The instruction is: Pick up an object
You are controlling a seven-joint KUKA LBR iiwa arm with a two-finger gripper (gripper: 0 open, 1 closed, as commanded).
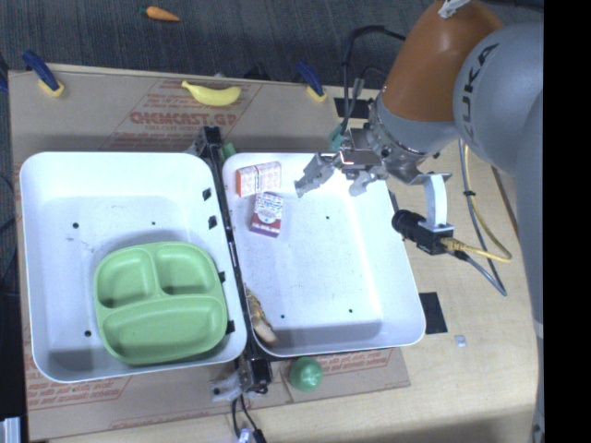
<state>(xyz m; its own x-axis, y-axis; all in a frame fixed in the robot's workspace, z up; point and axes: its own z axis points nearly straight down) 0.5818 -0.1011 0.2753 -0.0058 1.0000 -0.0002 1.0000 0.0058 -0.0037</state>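
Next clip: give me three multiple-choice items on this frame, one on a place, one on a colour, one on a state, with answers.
1. Where is the green tray?
A. left bin
B. right bin
C. on the cardboard outside the bins

2. What colour is the ball lying on the cardboard below the right bin?
A. red
B. green
C. blue

3. What is between the fingers of the pincer?
A. a box
B. the banana
C. nothing

Answers: 1 A, the tray lies in the left bin. 2 B, the ball is green. 3 C, the fingers are spread above the right bin, nothing between them.
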